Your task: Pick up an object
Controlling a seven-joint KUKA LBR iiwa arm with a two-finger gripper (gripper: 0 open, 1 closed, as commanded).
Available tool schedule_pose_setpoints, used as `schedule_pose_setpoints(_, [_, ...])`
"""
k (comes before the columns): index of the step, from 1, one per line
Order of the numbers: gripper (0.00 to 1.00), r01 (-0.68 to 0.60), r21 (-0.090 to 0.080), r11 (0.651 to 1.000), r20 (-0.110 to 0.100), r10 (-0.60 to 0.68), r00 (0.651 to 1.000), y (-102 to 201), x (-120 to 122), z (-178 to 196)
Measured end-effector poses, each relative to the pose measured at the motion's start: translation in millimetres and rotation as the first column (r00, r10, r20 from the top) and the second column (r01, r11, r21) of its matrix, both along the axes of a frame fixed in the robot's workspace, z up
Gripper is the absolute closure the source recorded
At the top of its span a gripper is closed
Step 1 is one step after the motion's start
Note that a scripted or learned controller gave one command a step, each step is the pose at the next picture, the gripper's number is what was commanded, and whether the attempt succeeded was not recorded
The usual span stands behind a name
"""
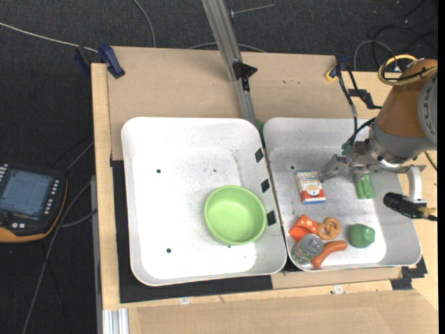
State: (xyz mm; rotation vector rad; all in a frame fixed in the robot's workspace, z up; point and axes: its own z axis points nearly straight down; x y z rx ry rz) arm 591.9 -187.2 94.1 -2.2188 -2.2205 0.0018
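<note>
In the right bin (334, 134) lie a small white and orange box (311, 186), a green cylinder (364, 186), an orange piece (304, 225), a pretzel-shaped toy (330, 226), a green ball (361, 236), a red sausage (328, 252) and a round grey lid (309, 246). My gripper (332, 168) reaches in from the right and hangs over the bin's middle, just right of and above the box, with the green cylinder beside it. Nothing visible is held in it.
The left bin (174, 152) holds a light green bowl (235, 214) near its front right corner. A metal pole (221, 26) slants up from between the bins. Black cables (358, 99) run along the arm at the back right.
</note>
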Motion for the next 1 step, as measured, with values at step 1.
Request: schedule_pose_setpoints(1, [1.0,0.0,-0.001,1.0,0.004,0.0,1.0,-0.3,1.2,12.5])
